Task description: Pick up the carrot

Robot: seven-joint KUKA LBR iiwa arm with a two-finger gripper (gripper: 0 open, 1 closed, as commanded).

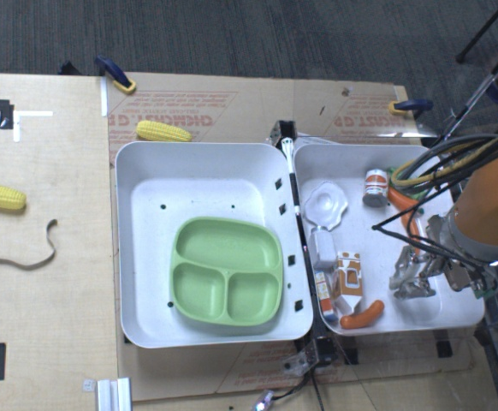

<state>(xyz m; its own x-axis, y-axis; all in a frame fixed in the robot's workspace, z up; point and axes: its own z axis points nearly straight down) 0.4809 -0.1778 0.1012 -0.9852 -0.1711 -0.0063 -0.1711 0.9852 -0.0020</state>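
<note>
Two white bins sit side by side, and my pincer [413,282] hangs low in the right bin [352,157], toward its near right part. The carrot [400,199] lies farther back in that bin, beyond my pincer and apart from it, an orange taper partly hidden under my cables [437,163], just right of a small can [375,187]. Whether my fingers are open or closed I cannot tell; they read as a tangle of grey metal with nothing clearly between them. Near and left of my pincer lies a sausage [362,315], smooth and reddish, curved, beside a flat orange-and-white carton [346,282]. A clear plastic spoon-like piece [324,205] lies toward the bin's left wall. The left bin [138,255] holds a pale green plate [228,271] with three compartments, matte and rounded. My arm [489,208] comes in from the right, its orange band over the bin's right edge, the wrist bent down toward the floor of the bin. Out on the bench, two yellow corn cobs [163,131] lie well to the left.
</note>
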